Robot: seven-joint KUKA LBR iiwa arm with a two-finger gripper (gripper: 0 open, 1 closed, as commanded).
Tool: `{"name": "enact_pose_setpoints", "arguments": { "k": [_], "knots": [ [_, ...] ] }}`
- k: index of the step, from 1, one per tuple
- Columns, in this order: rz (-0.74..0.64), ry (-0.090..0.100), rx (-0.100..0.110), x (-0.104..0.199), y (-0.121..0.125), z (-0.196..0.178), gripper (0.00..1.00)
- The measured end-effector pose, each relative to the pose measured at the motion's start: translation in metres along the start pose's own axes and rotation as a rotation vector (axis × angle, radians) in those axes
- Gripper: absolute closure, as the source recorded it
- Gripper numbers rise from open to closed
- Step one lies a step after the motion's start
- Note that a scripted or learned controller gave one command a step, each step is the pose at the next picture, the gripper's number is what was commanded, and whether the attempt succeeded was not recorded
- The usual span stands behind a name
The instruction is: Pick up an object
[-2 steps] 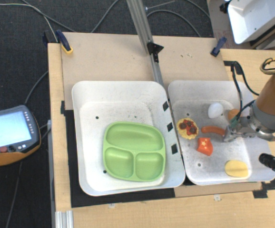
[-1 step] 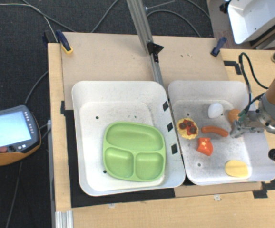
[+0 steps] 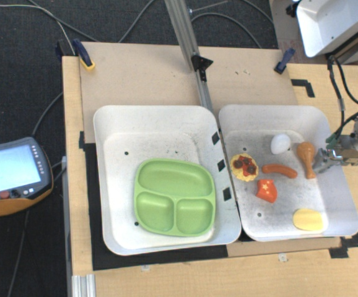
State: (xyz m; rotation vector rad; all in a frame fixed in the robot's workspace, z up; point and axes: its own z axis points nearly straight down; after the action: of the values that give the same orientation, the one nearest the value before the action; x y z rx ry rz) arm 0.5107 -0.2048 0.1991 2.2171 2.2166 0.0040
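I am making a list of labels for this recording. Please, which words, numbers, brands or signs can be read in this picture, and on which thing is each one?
No text can be read.
Pendant on the floor to the left: its lit screen is a pale blur, nothing is legible.
Green tray, the white bins and the toy foods: no print on them.

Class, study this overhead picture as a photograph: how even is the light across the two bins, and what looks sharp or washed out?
Camera view: light is soft and even, with faint shadows under the green tray; the white egg nearly blends into the right bin; the gripper at the frame's right looks slightly soft; the pendant screen glows pale.
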Motion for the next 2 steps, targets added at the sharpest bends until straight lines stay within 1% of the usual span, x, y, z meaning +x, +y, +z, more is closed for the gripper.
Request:
{"name": "enact_pose_setpoints", "arguments": {
  "k": [1,2],
  "knots": [
    [-0.002,0.0,-0.001,-0.001,0.002,-0.054,1.0],
    [-0.006,0.006,0.008,0.05,0.006,-0.044,1.0]
  ]
}}
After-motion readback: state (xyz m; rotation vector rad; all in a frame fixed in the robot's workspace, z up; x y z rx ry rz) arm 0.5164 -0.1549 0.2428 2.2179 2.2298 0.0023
